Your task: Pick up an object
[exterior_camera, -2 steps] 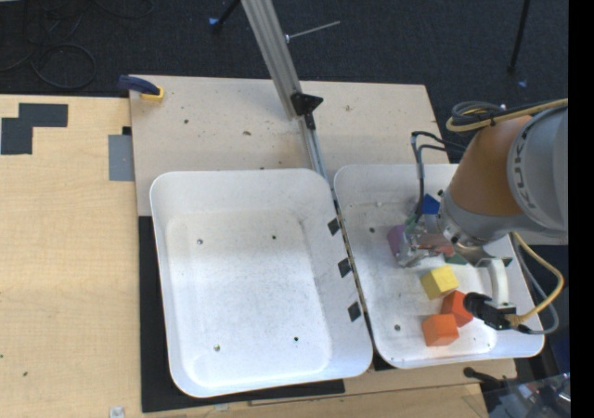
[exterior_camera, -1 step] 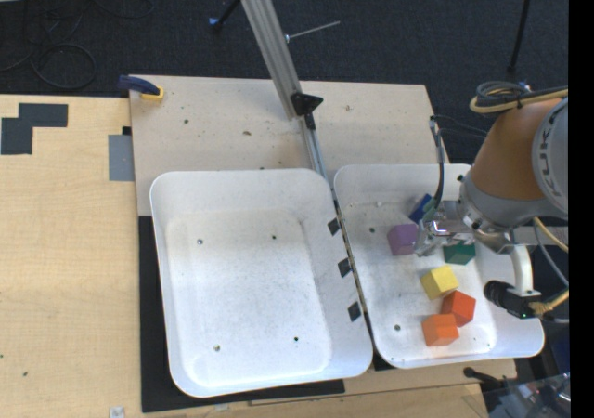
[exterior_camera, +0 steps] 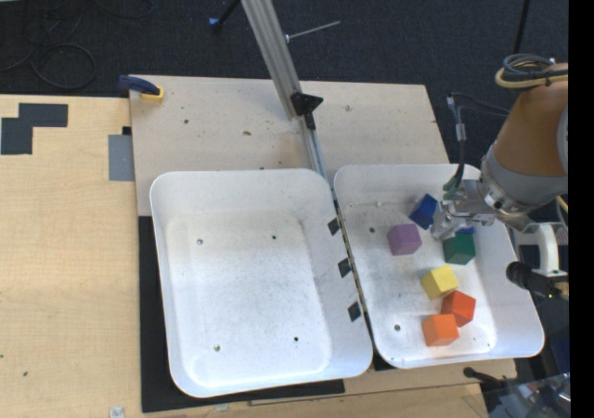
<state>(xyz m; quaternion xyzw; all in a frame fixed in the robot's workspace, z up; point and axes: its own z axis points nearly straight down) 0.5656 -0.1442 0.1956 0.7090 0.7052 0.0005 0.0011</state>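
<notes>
Reaching in from the right, the arm [exterior_camera: 529,151] hangs over the right bin [exterior_camera: 390,333], its fingers [exterior_camera: 457,228] low between the blue cube [exterior_camera: 424,210] and green cube [exterior_camera: 458,249]; their spread cannot be told.

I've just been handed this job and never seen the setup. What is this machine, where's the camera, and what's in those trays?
One camera looks down at a slant on a bench with two white trays. The grey and orange robot arm reaches in from the right; its hand hangs low over the right tray, just above a green block. Nearby lie a blue block, purple block, yellow block, red block and orange block. I can't tell if it holds anything.
</notes>
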